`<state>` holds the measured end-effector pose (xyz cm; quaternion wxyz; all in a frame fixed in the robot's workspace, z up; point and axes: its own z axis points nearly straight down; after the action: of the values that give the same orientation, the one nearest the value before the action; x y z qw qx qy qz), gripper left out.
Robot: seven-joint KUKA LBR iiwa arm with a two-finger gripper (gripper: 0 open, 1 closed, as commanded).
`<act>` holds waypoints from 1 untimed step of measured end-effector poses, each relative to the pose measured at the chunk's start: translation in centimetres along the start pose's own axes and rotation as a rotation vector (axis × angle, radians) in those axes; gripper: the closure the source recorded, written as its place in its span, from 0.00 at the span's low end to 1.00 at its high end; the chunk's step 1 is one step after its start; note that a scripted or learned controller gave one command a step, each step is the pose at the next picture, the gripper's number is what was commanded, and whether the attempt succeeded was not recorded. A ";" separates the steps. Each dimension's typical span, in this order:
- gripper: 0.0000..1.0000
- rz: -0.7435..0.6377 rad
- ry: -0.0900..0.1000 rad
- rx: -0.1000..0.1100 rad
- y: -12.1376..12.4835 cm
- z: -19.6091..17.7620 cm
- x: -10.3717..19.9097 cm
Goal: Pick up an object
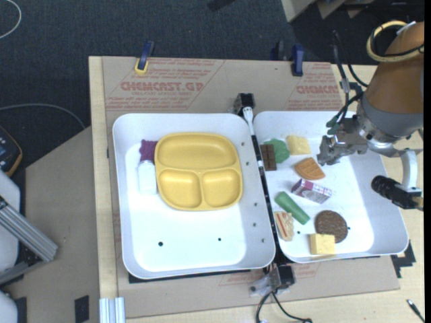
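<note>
My gripper hangs over the right bin, just right of an orange wedge-shaped toy and a pale yellow block. Nothing shows between the fingers. Other toy foods lie in this bin: a green round piece beside a brown bar, a purple-and-white packet, a green cylinder, a hot dog, a brown cookie and a yellow cube.
The left bin holds a yellow divided plate, with a purple item and a white bottle at its left. A black divider strip runs between the bins. The arm fills the upper right.
</note>
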<state>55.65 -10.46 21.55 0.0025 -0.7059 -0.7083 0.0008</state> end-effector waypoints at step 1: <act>1.00 0.000 0.001 -0.001 -2.1 -1.2 4.3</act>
<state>53.50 -6.17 22.75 0.0024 -0.7057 -0.7085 0.0002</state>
